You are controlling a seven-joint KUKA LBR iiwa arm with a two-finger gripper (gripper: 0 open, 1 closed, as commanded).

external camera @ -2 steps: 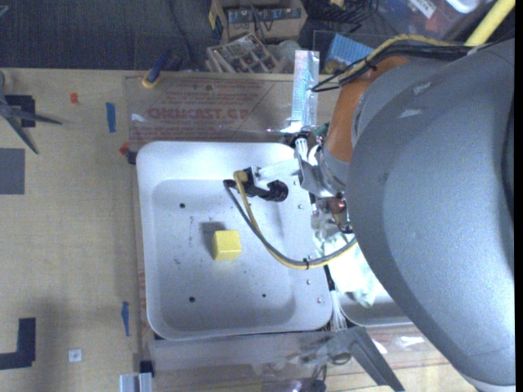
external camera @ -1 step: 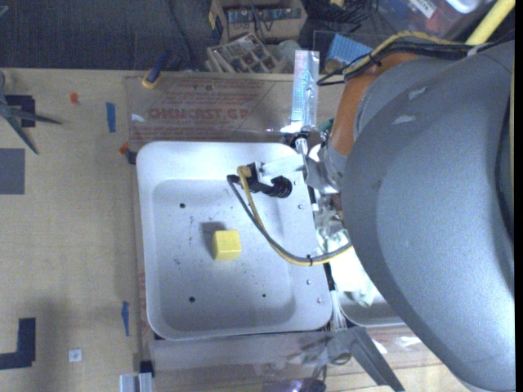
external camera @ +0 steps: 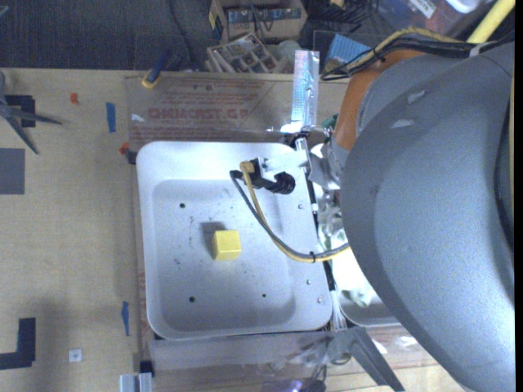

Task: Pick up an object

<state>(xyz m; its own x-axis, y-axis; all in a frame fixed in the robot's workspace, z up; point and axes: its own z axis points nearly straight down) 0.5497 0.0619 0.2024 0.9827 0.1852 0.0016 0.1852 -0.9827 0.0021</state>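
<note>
A small yellow block (external camera: 226, 244) lies on the floor of the left white bin (external camera: 163, 170), a little left of its middle. My gripper (external camera: 325, 212) hangs over the bin's right rim, to the right of the block and well apart from it. The bulky grey arm (external camera: 433, 202) covers most of the gripper. Nothing shows between the gripper and the block except bare bin floor.
A sliver of the right bin (external camera: 359, 302) peeks out under the arm. A shiny metal strip (external camera: 306, 88) stands behind the left bin. The wooden bench (external camera: 65, 243) extends to the left, with bits of blue tape (external camera: 111, 117) and black tools (external camera: 20, 113).
</note>
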